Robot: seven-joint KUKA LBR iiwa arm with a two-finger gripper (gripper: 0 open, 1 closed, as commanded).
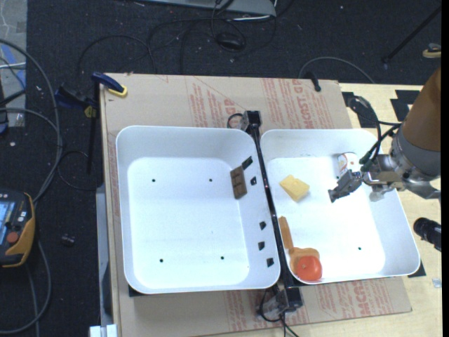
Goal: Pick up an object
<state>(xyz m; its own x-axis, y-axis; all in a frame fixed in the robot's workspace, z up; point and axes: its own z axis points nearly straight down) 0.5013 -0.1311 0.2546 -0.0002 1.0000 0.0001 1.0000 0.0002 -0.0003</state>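
Since the arm reaches in from the right of the frame, we find our pincer (344, 186) hanging over the middle of the right bin (393, 209), and we cannot tell how wide it stands. Nothing shows in its grip. The nearest thing is the yellow block (295, 187), just left of the pincer at about the same height in frame, its long axis running upper left to lower right. The red ball (307, 267) lies well below, in the bin's lower left corner.
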